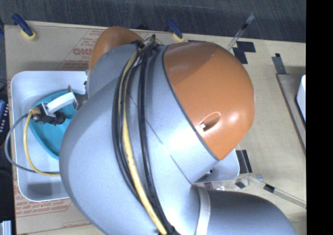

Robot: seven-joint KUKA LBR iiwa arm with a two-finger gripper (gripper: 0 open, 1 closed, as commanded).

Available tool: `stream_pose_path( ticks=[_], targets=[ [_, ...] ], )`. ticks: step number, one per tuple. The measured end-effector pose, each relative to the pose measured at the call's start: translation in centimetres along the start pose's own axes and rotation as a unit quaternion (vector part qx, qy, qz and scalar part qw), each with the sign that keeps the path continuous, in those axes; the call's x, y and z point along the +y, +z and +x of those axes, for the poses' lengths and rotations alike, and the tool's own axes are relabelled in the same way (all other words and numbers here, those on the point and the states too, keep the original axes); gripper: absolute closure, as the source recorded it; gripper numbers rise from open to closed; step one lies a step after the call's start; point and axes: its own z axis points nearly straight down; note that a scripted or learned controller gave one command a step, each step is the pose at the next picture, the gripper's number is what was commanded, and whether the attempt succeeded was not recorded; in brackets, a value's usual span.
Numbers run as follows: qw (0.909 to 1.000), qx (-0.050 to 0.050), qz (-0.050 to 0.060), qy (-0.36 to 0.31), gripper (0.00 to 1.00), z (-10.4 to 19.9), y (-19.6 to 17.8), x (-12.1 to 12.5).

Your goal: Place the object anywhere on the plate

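The grey and orange arm (156, 135) covers most of the camera view and hides the right bin almost entirely. In the left white bin (21, 88) lies a blue plate (44, 132), partly covered by the arm's wrist. The gripper itself is hidden beneath the wrist, over the plate's area. Any object to be placed is hidden from sight.
A yellow cable loops over the left bin's floor (21, 161). Blue clamps (23, 25) hold the bench's far edge. A small corner of the right bin (234, 171) peeks out under the arm.
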Motion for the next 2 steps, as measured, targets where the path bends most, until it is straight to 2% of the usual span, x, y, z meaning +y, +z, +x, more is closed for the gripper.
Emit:
stream_pose_path(
  ticks=[1,2],
  targets=[
    [0.9999,0.004,0.000,-0.015,1.00,8.27,-9.40,-3.65],
    [0.9998,-0.001,-0.001,-0.018,1.00,8.17,-10.15,-3.56]
  ],
)
